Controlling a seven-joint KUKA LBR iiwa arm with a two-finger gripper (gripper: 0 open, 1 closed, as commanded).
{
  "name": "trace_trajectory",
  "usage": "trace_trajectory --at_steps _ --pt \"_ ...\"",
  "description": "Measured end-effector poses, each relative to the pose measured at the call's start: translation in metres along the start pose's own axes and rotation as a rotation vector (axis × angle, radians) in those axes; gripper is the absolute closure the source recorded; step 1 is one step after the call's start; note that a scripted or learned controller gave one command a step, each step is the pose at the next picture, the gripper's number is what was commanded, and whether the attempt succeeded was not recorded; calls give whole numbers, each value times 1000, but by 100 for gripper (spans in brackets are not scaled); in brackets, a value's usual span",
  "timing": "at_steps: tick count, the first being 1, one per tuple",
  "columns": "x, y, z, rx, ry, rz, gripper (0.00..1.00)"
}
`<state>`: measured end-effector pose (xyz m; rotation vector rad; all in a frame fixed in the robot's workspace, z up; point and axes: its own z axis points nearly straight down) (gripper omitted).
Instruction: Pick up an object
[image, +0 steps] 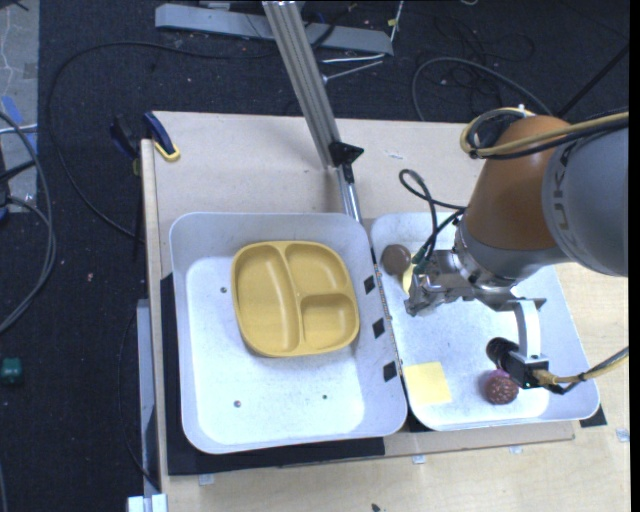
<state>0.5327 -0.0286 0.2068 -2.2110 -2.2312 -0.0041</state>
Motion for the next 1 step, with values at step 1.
trace_trajectory --at_steps 1 --pt "60 2 3 2 0 -1 100"
